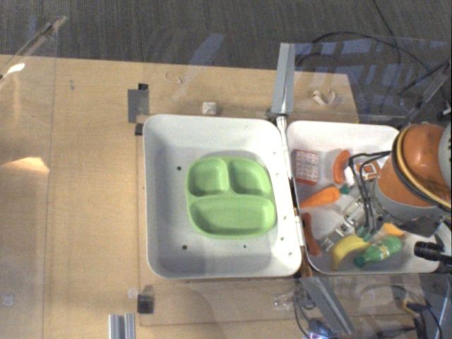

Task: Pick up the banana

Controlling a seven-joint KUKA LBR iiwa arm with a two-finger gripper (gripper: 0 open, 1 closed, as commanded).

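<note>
My bench (78, 210) is pale wood under a clear sheet that throws bright glare patches (27, 164) along its left side. Beyond its far edge lies dark grey carpet (176, 13), with black cables (367, 44) trailing across it at the upper right.

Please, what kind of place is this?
Probably a robotics lab: a robot arm reaches over two white bins on a wooden bench, with toy food such as a banana and loose cables.
</note>
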